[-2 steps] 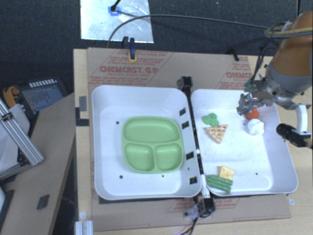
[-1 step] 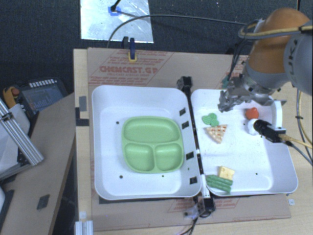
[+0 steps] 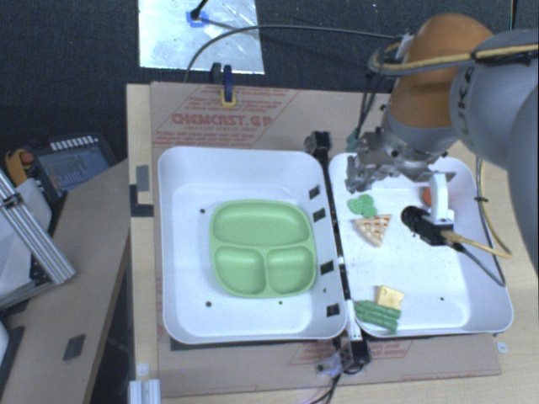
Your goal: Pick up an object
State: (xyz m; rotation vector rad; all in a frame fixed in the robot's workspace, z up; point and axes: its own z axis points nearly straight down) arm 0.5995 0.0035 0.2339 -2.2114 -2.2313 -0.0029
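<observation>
Grey arm [image 3: 472, 74] seen upper right. Green divided tray [image 3: 261, 247] laid in left bin [image 3: 181, 183]. Gripper [image 3: 360, 179] lowered over right bin [image 3: 480, 301], just above green piece [image 3: 362, 204]; grip state not discernible. Waffle wedge [image 3: 374, 227] centre; yellow block [image 3: 389, 296], green beans [image 3: 376, 315] lower.

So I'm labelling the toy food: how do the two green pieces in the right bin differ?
The upper green piece is small and lumpy, lying just under the end effector; the lower green piece is longer and flatter, at the bin's near edge beside a yellow block. Both are green and lie loose.
</observation>
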